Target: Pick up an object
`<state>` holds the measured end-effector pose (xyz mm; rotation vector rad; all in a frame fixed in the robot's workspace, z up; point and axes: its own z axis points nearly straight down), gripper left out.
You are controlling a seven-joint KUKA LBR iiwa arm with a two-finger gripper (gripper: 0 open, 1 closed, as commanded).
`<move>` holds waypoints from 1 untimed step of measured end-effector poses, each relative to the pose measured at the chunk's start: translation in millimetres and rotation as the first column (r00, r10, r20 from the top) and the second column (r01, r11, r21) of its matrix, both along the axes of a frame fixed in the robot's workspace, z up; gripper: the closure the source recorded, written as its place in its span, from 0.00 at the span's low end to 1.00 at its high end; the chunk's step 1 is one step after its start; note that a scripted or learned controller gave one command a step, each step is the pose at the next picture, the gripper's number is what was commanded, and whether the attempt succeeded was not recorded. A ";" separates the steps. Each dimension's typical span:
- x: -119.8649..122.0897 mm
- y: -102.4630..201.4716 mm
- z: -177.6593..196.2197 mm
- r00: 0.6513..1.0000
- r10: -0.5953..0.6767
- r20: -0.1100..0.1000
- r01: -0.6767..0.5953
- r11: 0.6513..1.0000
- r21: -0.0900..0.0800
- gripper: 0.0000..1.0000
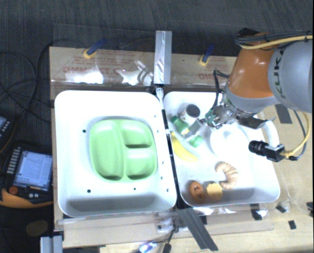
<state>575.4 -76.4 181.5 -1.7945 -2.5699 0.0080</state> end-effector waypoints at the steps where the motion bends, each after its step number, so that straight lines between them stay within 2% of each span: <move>1: -9.0 -25.5 -93.8 0.955 0.296 0.013 -0.296 0.955 0.001 0.00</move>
